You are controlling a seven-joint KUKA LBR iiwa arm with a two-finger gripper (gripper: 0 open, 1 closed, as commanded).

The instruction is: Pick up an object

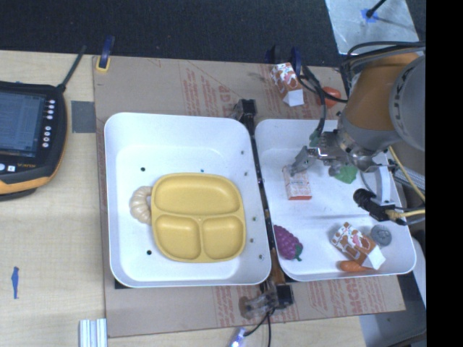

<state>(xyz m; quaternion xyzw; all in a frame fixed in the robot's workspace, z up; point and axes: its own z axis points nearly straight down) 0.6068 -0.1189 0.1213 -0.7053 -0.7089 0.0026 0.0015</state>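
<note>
My gripper (302, 163) hangs over the upper left part of the right bin (405, 262), just above a small red and white carton (297, 187) that lies flat on the bin floor. A green object (346, 172) sits right beside the wrist. Nearer the front lie a purple bunch of grapes (287, 242), a second patterned carton (352, 241), an orange carrot (350, 267) and a grey disc (381, 235). I see nothing held in the gripper.
The left bin (123, 143) holds a yellow divided plate (197, 216) with a beige lumpy object (139, 204) against its left side. Behind the bins, a small carton (287, 80) and an orange item (331, 92) rest on the cardboard. A control tablet (25, 136) lies at far left.
</note>
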